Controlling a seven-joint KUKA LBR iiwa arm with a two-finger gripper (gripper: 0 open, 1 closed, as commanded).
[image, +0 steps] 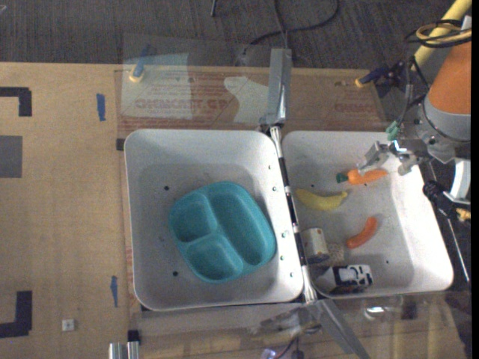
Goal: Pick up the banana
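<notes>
Yellow banana (322, 199) lies in the right bin (419, 271), near its left wall, untouched. Gripper (389, 155) hangs over that bin's far right side, just above a carrot (361, 176); fingers blur into the wrist, so spread or pressed I cannot tell. Arm is cut off at the right edge. Left bin (150, 155) holds a teal tray (221, 232)
</notes>
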